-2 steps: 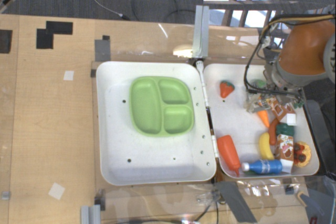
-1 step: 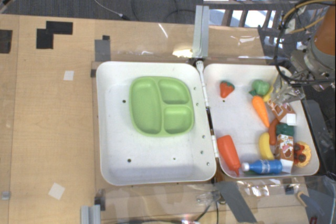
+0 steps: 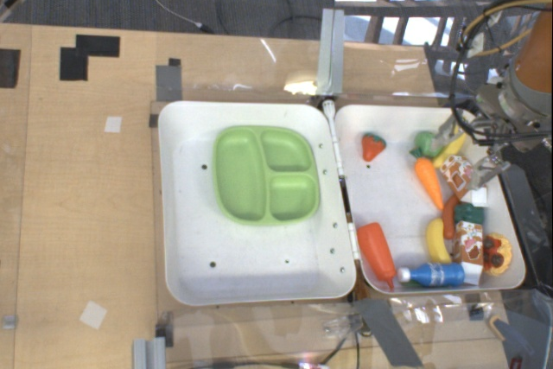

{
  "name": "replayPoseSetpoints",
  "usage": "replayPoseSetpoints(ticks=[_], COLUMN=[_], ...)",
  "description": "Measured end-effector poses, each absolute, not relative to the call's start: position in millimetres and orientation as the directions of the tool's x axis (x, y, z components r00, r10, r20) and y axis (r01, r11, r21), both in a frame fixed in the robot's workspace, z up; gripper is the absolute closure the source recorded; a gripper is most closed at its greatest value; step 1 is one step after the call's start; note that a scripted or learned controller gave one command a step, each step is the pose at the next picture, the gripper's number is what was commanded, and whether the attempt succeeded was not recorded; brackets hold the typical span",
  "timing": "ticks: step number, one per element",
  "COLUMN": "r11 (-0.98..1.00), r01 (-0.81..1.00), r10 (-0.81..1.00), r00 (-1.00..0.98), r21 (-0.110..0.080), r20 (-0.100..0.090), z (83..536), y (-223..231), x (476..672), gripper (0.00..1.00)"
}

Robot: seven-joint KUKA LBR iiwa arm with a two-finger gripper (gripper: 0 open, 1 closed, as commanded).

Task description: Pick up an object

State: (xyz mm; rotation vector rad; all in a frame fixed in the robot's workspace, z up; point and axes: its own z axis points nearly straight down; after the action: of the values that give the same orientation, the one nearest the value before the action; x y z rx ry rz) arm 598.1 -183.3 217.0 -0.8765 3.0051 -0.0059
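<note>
Camera view: end effector (image 3: 469,153) hangs above the right bin's (image 3: 390,186) toys beside a carrot (image 3: 429,183); its grip state cannot be told

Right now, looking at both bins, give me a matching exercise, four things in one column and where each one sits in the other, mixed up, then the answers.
Things:
1. green divided plate
2. strawberry
3. blue bottle
4. orange bottle

Places:
A. right bin, near its lower edge, lying on its side
B. middle of the left bin
C. right bin, upper left part
D. right bin, lower left, by the divider

Pairs: 1-B, 2-C, 3-A, 4-D
</note>
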Motion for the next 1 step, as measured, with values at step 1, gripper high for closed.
replayPoseSetpoints(ticks=[1], r11=[0.901], r01=[-0.433], r10=[-0.433], r00=[-0.901], r21=[0.002], r20=[-0.002], z=[92.5], y=[-192.9], x=[560.8], gripper=[0.00])
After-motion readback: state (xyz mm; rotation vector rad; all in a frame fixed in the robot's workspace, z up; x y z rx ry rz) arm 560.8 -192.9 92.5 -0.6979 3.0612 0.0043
